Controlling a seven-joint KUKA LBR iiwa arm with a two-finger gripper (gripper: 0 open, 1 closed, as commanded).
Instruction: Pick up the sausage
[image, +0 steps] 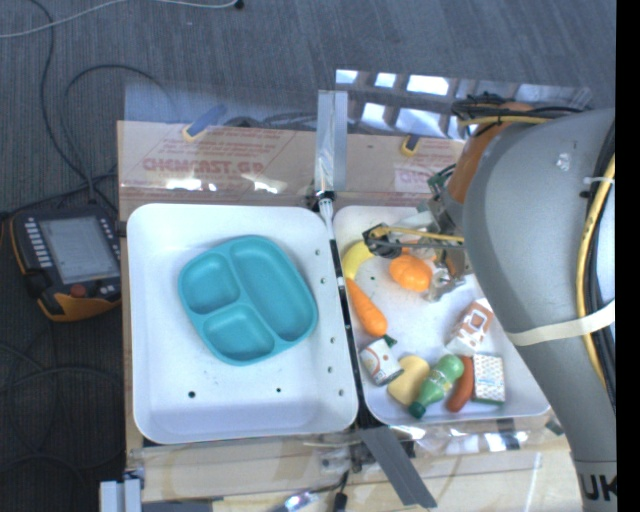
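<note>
A: Item one, the bins?

B: Two shallow white bins side by side on the counter. The left bin holds a teal divided plate with three compartments, lying near its middle. The right bin carries the toy food.

A: Item two, the sausage?

B: The sausage, reddish-brown and slim, lies in the near part of the right bin, toward its right side. It is tilted, just beside a green bottle-shaped toy on its left and a small patterned box on its right.

A: Other contents of that bin?

B: A carrot lies along the left wall. A yellow piece sits at the far left, and an orange round fruit near the far middle. A small red-and-white can lies near the carrot's lower end, with a pale yellow lump beside it. A small carton with orange print lies on the right.

A: Item three, the arm?

B: The grey arm covers the right side of the bin. Its claw sits over the far part of the right bin, just beside the orange fruit and well apart from the sausage.

A: Claw condition?

B: I cannot tell how it is set; nothing is seen held in it.

A: Outside the bins?

B: A handheld control pendant lies on the floor to the left.
</note>
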